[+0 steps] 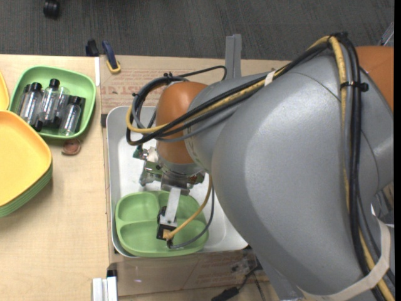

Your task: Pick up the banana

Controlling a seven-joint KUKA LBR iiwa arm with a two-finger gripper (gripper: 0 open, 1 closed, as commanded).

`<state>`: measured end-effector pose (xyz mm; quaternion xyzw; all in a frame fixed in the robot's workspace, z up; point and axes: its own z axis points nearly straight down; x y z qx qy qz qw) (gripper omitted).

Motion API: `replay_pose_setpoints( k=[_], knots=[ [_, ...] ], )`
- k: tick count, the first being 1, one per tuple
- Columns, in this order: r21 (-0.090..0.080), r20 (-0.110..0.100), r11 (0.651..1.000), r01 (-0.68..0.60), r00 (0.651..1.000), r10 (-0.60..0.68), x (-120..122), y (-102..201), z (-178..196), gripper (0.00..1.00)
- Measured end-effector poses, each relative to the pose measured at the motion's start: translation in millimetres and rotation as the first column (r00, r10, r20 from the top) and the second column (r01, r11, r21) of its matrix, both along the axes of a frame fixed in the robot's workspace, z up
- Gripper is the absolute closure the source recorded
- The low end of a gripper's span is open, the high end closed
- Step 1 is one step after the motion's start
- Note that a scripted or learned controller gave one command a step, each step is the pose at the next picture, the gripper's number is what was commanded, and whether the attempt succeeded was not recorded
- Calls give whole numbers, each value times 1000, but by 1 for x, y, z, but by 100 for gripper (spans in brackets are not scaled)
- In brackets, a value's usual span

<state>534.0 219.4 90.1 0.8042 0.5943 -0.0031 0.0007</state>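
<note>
My gripper (152,168) hangs from the orange-banded wrist (178,121) over the left side of a white bin (114,168). It sits just above the far edge of a green divided plate (133,217) that lies in the bin's near end. The big grey arm (294,168) covers the right part of this bin and everything to the right of it. The wrist hides the gripper's underside and whatever lies beneath it.
A green tray (84,86) holding several small dark-capped bottles (50,105) stands at the back left. Stacked yellow plates (22,162) lie at the left edge, with a small brown thing (72,147) beside them. A blue-handled tool (111,56) rests on the bench's far edge.
</note>
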Motion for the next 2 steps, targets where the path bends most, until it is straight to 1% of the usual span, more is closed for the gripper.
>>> replay_pose_setpoints(
  k=[1, 2],
  knots=[
    [-1, -1, 997, -76, 997, 76, -35, 4, 9, 0],
    [-2, 0, 997, -83, 997, 83, -56, 3, 15, 0]
  ],
)
